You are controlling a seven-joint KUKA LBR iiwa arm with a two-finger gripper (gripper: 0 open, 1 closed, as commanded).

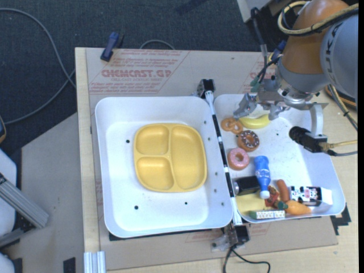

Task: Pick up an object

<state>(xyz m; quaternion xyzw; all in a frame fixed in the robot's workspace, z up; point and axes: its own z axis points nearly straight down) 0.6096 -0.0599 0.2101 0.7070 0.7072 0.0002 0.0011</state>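
From the camera view we see the gripper (259, 104) low over the upper left of the right bin (327, 178), its jaws hanging just above the yellow banana (255, 121). Whether they are spread or closed we cannot tell, as the wrist hides them. We judge the banana to be the thing aimed at, lying free on the bin floor with the small tan ring (231, 124) at its 9 o'clock and the chocolate doughnut (248, 140) at its 6 o'clock. Further toward 6 o'clock sit the pink doughnut (238, 159) and the blue bottle (261, 176). The left bin (114, 169) carries a yellow divided plate (169, 157), well apart from the arm's work.
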